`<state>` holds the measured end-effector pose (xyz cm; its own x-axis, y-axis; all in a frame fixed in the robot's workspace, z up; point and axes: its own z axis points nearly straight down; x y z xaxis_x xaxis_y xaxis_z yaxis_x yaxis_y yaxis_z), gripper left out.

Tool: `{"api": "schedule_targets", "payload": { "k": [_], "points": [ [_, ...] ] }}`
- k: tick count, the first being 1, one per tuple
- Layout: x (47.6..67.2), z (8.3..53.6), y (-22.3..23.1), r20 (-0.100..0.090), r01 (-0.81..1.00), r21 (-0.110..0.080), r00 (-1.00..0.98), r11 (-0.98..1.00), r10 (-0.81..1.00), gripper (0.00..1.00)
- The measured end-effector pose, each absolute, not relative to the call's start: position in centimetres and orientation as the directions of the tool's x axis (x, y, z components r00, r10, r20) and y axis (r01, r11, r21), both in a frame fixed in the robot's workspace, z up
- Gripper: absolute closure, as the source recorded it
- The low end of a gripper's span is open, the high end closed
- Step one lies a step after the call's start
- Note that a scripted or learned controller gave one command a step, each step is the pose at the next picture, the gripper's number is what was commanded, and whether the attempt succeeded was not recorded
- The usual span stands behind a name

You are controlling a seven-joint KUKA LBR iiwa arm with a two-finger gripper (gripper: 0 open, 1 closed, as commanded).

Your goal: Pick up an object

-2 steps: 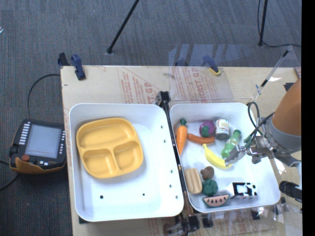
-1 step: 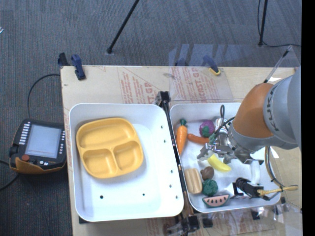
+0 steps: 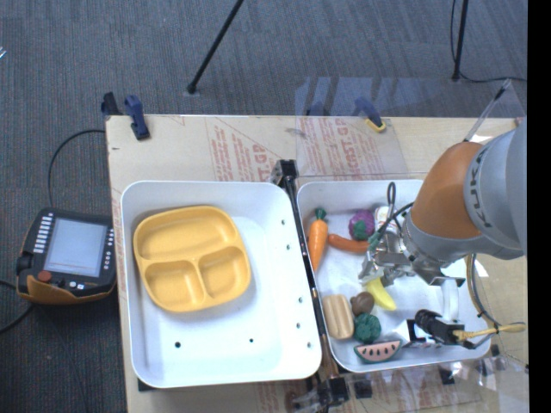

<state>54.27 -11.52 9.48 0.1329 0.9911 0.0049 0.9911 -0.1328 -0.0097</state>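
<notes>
This looks like a robot lab: a wooden bench [image 3: 215,144] with clamps [image 3: 136,117] stands on grey carpet [image 3: 103,41], a control pad [image 3: 67,256] lies at the left, tripod legs [image 3: 219,37] stand far back, and toy food [image 3: 362,299] fills the right bin [image 3: 344,192].

wooden bench [image 3: 215,149] bears left bin [image 3: 215,351] and right bin [image 3: 344,192].

**Right bin crowded, left bin roomy**

Left bin [image 3: 155,351]: yellow tray [image 3: 191,257] takes upper half; bare floor below it. Right bin [image 3: 344,189]: carrots [image 3: 318,239], purple piece [image 3: 362,224], banana [image 3: 381,296], bun [image 3: 338,316], melon slice [image 3: 378,351] packed close; arm [image 3: 465,205] overhangs its right side.
</notes>
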Motion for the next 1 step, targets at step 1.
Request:
{"api": "schedule_targets", "payload": {
  "k": [1],
  "points": [
    [60.47, 18.73, -5.11, 0.001, 0.99, -0.003, 0.143, -0.143, 0.99, 1.0]
  ]
}}
